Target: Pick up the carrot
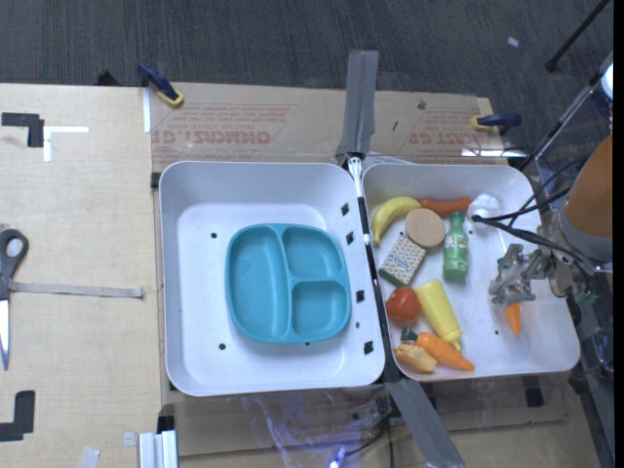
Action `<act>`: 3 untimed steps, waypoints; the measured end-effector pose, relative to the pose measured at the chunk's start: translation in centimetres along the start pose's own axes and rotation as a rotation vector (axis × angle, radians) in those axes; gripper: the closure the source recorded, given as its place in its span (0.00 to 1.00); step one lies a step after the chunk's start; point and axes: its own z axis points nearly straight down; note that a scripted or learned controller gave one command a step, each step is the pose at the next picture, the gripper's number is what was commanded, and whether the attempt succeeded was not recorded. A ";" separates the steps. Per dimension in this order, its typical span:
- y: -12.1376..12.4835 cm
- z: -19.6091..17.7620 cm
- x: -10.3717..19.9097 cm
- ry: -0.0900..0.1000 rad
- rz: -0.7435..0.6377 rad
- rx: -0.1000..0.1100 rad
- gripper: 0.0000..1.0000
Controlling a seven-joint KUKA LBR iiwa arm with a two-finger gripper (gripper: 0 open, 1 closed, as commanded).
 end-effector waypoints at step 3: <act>0.2 -2.2 -0.6 -0.015 -0.006 0.005 0.00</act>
